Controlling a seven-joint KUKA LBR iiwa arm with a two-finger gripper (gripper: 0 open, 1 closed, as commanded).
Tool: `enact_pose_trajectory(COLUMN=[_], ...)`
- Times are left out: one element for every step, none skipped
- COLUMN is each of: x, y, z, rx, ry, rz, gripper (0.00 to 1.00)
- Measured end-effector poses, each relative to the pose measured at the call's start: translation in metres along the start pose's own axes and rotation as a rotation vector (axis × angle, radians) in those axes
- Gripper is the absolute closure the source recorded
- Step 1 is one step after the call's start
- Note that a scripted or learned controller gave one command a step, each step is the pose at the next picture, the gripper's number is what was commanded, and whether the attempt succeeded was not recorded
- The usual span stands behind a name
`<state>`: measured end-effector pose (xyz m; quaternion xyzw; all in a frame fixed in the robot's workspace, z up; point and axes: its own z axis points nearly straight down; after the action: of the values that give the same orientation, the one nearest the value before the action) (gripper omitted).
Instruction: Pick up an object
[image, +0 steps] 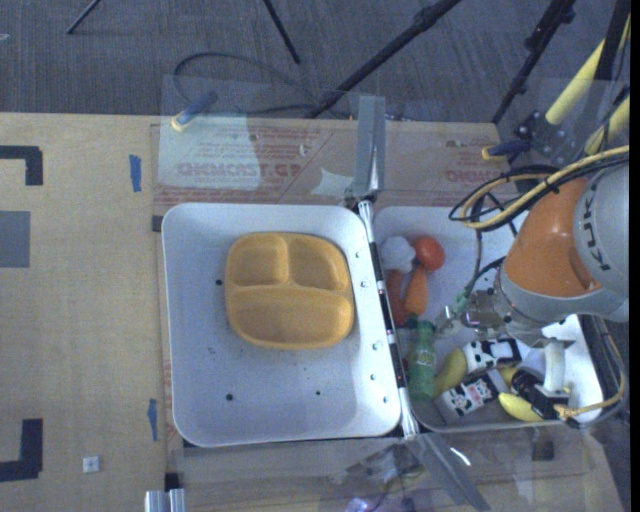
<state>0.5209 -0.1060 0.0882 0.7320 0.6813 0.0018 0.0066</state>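
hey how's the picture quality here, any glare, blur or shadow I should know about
Camera view: soft overall, fine detail lost; pale glare on the clear sheet behind the bins; the arm shades the cluttered right bin; the yellow tray in the left bin is evenly lit.

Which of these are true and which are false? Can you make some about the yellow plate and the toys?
1. The yellow plate lies in the left bin. True.
2. The plate has three compartments. True.
3. The green bottle sits on the plate. False: it lies in the right bin, by the divider.
4. The arm reaches over the left bin. False: it is over the right bin.
5. A banana lies in the right bin. True.
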Motion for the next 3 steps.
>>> enact_pose_trajectory(x=[-0.046, -0.089, -0.089], y=[-0.037, -0.024, -0.031], z=[0.001, 0.001, 0.001], rx=[0.006, 0.01, 0.006], ry=[0.004, 0.014, 0.012], rz=[-0.059, 0.106, 0.11], gripper=[0.0, 0.0, 0.0])
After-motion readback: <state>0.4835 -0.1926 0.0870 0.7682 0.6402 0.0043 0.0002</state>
